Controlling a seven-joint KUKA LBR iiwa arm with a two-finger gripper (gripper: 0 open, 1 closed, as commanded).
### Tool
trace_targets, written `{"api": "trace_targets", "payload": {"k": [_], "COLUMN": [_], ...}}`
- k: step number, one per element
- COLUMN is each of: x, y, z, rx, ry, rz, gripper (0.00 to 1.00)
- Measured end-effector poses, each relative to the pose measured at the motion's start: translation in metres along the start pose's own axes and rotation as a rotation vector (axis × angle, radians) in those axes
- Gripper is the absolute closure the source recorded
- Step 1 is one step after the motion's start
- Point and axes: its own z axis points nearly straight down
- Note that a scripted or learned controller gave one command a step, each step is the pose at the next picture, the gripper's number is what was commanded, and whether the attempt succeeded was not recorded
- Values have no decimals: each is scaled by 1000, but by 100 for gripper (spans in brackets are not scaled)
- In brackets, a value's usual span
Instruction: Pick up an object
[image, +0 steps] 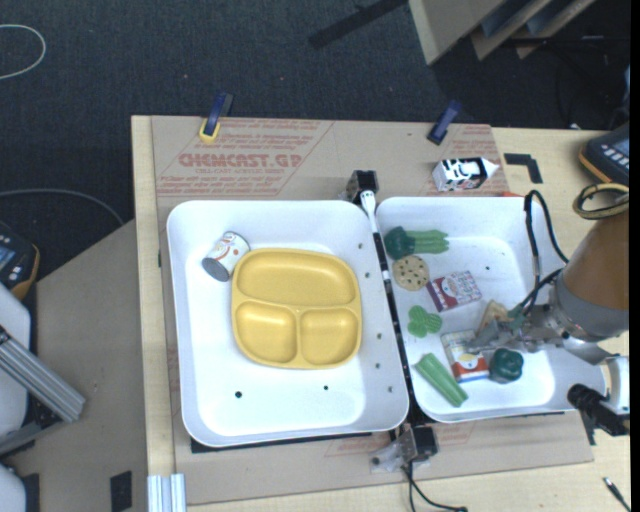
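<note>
The jaws (497, 338) are hovering low in the right bin (520, 215), just above a dark green pepper (506, 365). A red-and-white packet (466, 362) is lying just left of them. Whether they are clenched, I cannot tell.

On the brown protective sheet (250, 155) covering the desk behind the left bin, you can read red print: "CHEMCAST" followed by letters that look like "G.P". Smaller red lines run above and below it and along the sheet's front edge, too fine for you to make out. The red-and-white packets (455, 291) in the right bin carry printing you cannot read at this size.
</note>
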Motion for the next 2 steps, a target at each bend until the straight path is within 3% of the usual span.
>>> {"api": "trace_targets", "payload": {"k": [1, 2], "x": [-1, -10], "y": [2, 9], "z": [-11, -62], "rx": [-9, -6], "ry": [-6, -9], "rz": [1, 0], "gripper": [100, 100]}}
